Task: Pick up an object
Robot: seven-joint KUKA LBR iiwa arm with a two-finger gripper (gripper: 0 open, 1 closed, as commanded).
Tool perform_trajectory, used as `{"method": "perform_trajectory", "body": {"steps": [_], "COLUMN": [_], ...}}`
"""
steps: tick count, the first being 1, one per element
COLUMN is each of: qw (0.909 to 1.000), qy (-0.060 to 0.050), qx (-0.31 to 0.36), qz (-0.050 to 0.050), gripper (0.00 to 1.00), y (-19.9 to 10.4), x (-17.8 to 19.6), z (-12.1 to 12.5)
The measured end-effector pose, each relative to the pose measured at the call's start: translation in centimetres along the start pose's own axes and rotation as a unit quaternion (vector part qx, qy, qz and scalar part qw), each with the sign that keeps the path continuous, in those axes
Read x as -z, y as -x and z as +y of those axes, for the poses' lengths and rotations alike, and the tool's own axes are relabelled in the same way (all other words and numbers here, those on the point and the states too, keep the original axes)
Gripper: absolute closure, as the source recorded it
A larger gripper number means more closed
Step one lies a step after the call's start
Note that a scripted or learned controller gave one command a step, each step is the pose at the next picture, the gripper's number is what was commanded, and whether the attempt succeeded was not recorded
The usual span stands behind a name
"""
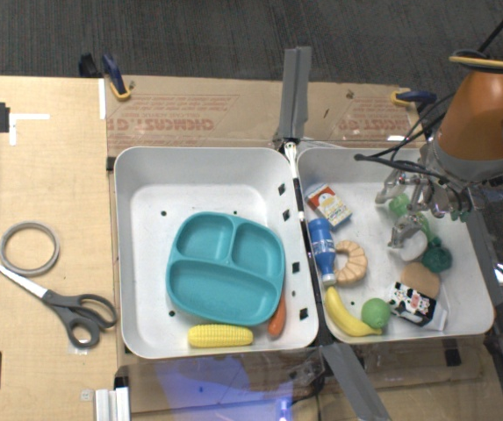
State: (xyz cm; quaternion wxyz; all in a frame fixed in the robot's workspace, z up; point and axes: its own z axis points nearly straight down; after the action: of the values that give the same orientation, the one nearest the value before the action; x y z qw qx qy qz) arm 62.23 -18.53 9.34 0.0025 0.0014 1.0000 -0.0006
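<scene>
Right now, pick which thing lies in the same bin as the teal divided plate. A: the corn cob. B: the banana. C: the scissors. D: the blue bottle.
A: the corn cob lies in the left bin, just below the teal divided plate.

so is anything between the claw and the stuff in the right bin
Nothing visible blocks it. The claw hangs over the right bin, directly above a white rounded object and beside a dark green piece. The banana and donut lie further off, with bare bin floor between.
</scene>
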Motion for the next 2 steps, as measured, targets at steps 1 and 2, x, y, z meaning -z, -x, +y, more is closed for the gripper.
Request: {"method": "perform_trajectory", "body": {"steps": [1,2], "qw": [1.0,1.0], "qy": [-0.001,-0.001], "qx": [0.002,0.002], "qz": [-0.003,-0.003], "gripper": [1.0,0.0], "y": [0.2,0.21], "x": [1.06,1.06], "z": [0.13,0.16]}}
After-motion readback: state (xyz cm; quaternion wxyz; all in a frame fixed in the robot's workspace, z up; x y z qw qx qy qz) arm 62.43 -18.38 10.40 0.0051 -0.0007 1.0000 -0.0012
